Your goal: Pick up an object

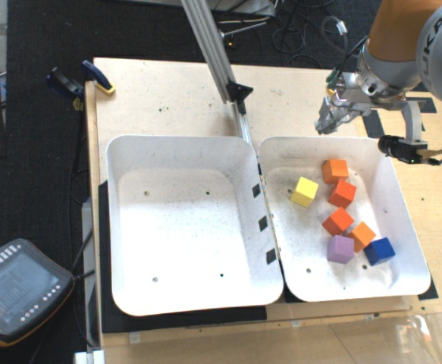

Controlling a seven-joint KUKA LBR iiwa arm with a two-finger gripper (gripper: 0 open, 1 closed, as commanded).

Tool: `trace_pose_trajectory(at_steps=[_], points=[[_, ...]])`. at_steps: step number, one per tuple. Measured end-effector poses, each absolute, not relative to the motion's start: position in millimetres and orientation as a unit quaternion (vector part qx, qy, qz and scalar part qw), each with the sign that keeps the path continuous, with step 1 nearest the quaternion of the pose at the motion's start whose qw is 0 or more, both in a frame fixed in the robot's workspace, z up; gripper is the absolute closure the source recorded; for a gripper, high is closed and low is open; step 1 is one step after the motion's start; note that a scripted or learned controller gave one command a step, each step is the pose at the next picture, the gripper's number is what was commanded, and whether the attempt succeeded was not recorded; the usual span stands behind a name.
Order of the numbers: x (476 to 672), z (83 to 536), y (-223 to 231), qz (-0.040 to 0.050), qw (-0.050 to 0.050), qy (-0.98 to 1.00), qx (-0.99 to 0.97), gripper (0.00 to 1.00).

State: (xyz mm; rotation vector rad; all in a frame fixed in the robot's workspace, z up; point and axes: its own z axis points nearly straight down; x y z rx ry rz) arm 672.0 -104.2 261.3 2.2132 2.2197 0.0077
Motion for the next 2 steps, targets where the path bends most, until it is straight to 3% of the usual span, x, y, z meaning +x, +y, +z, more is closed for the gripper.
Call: trace_pose_trajectory(at_steps=[1, 2], points=[[668.2, 258.3, -53.0, 0.0004, -0.001, 0.71, 0.704, 1.0], [644.9, 250.5, -9.6, 0.0002, -0.001, 0.71, 0.705, 1.0]])
